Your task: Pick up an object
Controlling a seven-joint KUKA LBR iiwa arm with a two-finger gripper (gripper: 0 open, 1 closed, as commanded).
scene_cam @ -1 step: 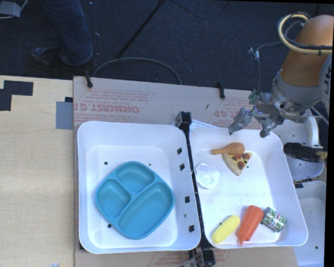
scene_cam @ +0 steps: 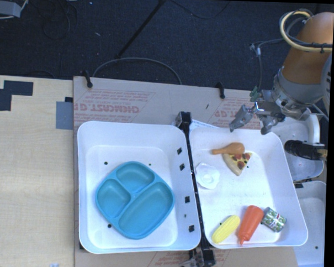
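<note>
Now, worktop: pale wood, it carries two shallow white bins side by side on a cardboard sheet.
Left bin: it holds one blue divided plate, lying flat.
Right bin: it holds all the small things that can be picked.
Arm: grey and orange, it reaches in from the right and hangs over the far right corner of the right bin.
End effector: the two fingers are spread apart and nothing is between them; it is above the bin's far rim, not touching any object.
Orange carrot: near the front edge, just beside the yellow corn.
Pizza slice: touching the chicken drumstick; these two are the nearest to the end effector.
White piece: near the left wall of the right bin.
Small can: on its side, just beside the carrot.
Step in hand: I judge it is the approach, no grasp is made yet.
Next move: probably to come over one object, for example the drumstick, to descend with the fingers on both sides of it, and then to close.
</note>
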